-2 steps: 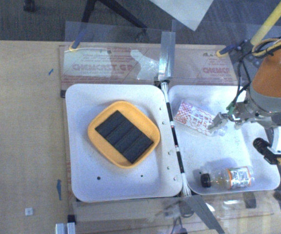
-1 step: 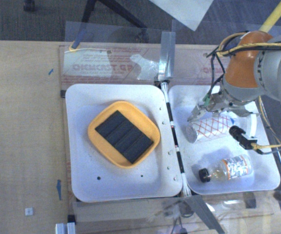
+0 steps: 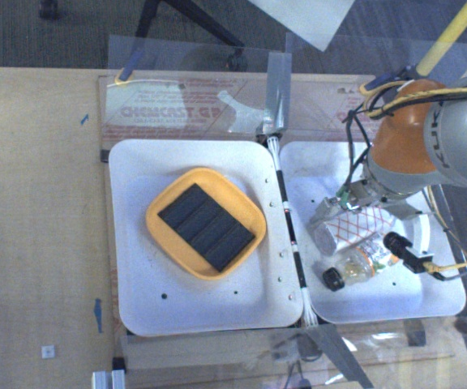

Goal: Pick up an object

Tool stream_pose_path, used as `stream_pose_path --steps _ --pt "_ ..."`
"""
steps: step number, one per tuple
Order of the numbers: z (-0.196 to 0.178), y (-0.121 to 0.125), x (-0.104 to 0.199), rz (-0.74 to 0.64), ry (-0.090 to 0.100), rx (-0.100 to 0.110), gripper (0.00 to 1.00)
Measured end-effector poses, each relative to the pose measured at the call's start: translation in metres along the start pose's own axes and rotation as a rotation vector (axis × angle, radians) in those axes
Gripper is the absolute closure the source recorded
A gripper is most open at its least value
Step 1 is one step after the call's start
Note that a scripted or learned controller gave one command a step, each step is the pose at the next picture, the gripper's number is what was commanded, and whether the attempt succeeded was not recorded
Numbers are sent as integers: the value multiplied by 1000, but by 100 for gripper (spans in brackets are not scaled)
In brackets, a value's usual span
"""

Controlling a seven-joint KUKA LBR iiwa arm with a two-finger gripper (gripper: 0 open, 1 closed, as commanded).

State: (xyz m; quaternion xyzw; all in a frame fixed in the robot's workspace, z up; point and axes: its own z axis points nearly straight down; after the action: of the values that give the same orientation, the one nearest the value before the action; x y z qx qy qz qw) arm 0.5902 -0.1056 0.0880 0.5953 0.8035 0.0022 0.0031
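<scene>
Nearest the camera in the right white bin (image 3: 436, 298), a clear plastic bottle with a black cap (image 3: 353, 266) lies beside a red-checked white packet (image 3: 355, 227), under the gripper (image 3: 349, 201), whose grip state I cannot tell.

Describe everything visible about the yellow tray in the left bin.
The yellow tray is a shallow, rounded-square dish, apparently of plastic, with a raised rim. It lies flat, turned diagonally like a diamond, near the middle of the left bin. Inside it sits a dark slab divided into three parallel strips, which covers most of its floor and runs along the same diagonal. Nothing else touches the tray; it rests on the white floor of the bin, apart from the bin's walls.
</scene>
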Motion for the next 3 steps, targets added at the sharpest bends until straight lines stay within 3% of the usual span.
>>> stream_pose_path --steps 1,2,3 --pt "-97 1 41 231 0 5 0" --pt "-97 18 31 153 -1 5 0" --pt "-8 -46 14 141 2 8 0"
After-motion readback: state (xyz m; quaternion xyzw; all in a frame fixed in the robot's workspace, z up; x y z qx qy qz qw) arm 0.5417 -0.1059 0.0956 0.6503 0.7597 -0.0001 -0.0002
